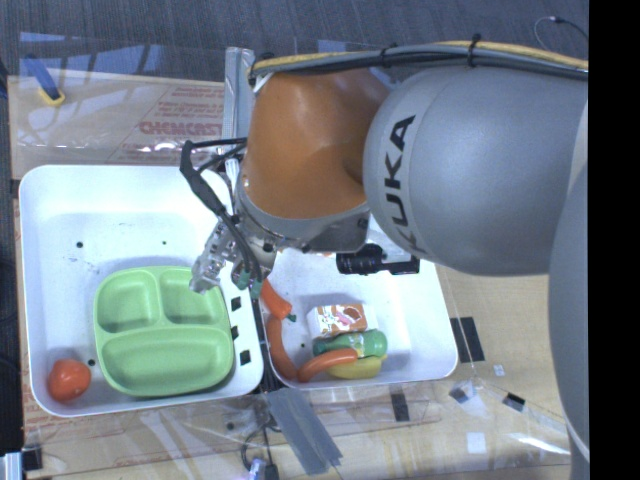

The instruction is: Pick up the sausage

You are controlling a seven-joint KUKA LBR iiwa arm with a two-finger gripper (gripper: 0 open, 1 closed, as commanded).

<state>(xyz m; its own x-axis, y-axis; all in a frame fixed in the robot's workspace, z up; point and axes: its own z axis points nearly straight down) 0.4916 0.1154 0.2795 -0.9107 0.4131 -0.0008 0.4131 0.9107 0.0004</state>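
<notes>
The gripper [213, 264] hangs over the left bin [60, 198], above the green tray [160, 343]. Its opening cannot be told. The sausage [285, 353] lies in the right bin [440, 333].

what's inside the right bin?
The right bin holds a long orange sausage curving along its left wall, a small snack packet, and green and yellow toy food pieces. The arm covers the bin's far half.
</notes>
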